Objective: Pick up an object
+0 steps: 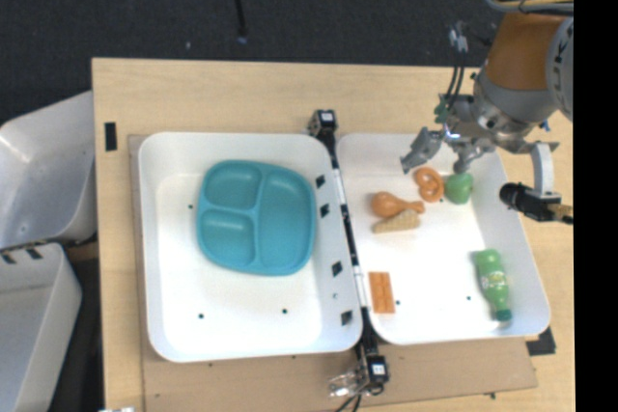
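My gripper [446,154] hangs over the back of the right bin [435,318], its fingers spread open with nothing between them. Just below it lie a small orange ring-shaped piece [428,181] and a green ball [458,189]. Further left sit an orange pear-shaped toy [390,204] and a beige wedge [398,223]. A green bottle [492,283] lies near the bin's right front corner. An orange flat block [381,291] rests by the bin's left wall.
The left bin [169,304] holds a teal divided plate [257,216]. A black clip [322,122] sits at the back where the bins meet. A black fitting [526,199] sticks in at the right bin's right rim.
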`<state>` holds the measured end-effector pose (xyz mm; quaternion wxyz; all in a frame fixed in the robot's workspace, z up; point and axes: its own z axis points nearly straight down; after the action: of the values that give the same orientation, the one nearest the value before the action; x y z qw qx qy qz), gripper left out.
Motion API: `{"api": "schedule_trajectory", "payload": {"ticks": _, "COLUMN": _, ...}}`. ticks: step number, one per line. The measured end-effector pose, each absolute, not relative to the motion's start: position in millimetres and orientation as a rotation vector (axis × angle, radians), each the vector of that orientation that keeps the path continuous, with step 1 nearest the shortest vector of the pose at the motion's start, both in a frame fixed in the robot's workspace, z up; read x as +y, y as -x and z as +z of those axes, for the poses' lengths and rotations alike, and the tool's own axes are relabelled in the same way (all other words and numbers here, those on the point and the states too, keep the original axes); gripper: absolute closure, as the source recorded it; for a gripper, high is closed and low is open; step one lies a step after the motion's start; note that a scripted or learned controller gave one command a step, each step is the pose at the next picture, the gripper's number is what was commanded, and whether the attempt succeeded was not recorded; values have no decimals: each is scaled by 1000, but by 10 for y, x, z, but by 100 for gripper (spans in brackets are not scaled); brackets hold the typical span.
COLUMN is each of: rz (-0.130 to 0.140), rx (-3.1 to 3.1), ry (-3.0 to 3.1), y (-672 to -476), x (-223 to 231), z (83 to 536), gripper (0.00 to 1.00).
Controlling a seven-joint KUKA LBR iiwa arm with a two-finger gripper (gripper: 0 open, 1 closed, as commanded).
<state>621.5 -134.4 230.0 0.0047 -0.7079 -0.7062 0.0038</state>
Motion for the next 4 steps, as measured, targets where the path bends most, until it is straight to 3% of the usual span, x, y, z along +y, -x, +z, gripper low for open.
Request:
{"api": "schedule_trajectory", "payload": {"ticks": 1, "rz": -2, "rx": -2221, "ry": 2224, "y": -6240, "x": -1343, "z": 2380, "gripper": 0}}
{"api": "schedule_trajectory", "payload": {"ticks": 3, "rz": 6, "rx": -2221, "ry": 2220, "y": -6284, "x": -1242, "z": 1205, "gripper": 0}}
{"api": "schedule_trajectory", "payload": {"ticks": 4, "rz": 3, "rx": -2222, "ry": 2224, "y": -6286, "x": -1259, "z": 1006, "gripper": 0}}
